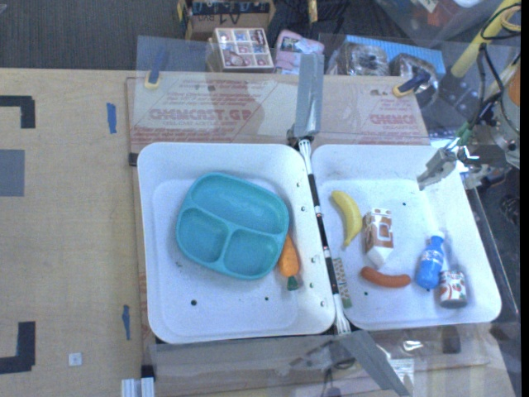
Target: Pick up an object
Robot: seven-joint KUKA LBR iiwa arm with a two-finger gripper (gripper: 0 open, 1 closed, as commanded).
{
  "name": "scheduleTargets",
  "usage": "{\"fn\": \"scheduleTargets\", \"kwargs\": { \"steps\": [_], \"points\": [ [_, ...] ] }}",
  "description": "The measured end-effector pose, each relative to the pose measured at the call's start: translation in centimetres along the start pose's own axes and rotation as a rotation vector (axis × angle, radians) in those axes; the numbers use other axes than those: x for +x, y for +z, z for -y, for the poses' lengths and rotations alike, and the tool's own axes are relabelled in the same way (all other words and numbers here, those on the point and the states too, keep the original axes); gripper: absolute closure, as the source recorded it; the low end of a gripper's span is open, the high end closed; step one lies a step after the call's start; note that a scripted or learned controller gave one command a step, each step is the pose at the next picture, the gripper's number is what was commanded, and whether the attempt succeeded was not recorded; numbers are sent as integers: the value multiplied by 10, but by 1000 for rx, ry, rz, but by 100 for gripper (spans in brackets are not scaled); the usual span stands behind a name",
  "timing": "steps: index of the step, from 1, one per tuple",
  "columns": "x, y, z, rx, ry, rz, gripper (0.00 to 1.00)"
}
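Glossy curved banana (347,216), perhaps plastic

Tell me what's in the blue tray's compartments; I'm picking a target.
Nothing lies in the tray's three compartments. A carrot lies against its right edge, on the bin floor. What lies beneath the tray is covered.

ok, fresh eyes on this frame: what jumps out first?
The big teal divided plate in the left bin, with a toy carrot against its right edge. Then the right bin: banana, small carton, sausage, blue bottle and a can. The claw hangs at that bin's upper right.
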State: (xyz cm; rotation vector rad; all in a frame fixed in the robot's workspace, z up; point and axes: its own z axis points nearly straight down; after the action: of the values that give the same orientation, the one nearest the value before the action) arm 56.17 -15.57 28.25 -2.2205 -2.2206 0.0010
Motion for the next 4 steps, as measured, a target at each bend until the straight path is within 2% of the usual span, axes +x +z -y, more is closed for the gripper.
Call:
{"fn": "scheduleTargets", "kwargs": {
  "steps": [1,2,3,4],
  "points": [
    [88,98,-4,-1,-26,0,0],
    [60,182,-34,-4,-90,1,0],
    [60,172,-35,-6,-87,3,100],
    [60,172,-35,-6,-87,3,0]
  ]
}}
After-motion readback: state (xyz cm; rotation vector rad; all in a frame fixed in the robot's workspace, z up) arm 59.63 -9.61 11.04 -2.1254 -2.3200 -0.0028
